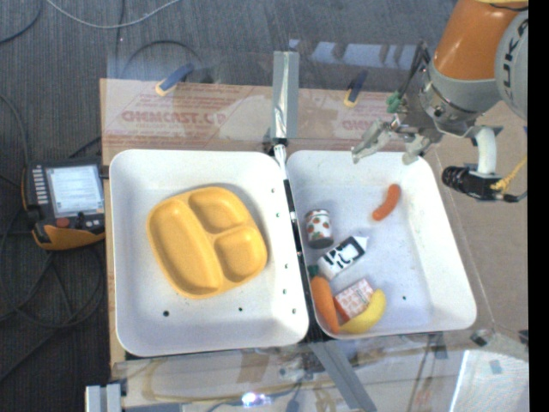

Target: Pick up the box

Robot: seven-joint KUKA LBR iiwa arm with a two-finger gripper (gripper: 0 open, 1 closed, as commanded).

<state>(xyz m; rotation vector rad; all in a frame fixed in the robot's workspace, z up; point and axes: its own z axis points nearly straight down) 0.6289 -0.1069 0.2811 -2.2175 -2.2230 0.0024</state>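
- Hovering above the far edge of the right bin, the tool hangs from the grey and orange arm, its two fingers spread apart with nothing between them.
- The box, small with a red and white label, lies near the front of the right bin, touching a yellow banana and just beside an orange carrot.
- A black and white carton and a small can sit between the box and the bin's far side; a small orange sausage-shaped piece lies nearer the tool.
- The left bin holds a yellow divided tray.
- Judged from this, the task is at its approach step: the box is not yet touched and sits well apart from the tool.
- The next move seems to call for travelling toward the bin's front, lowering over the box, and closing on it without catching the banana or carrot crowded against it.
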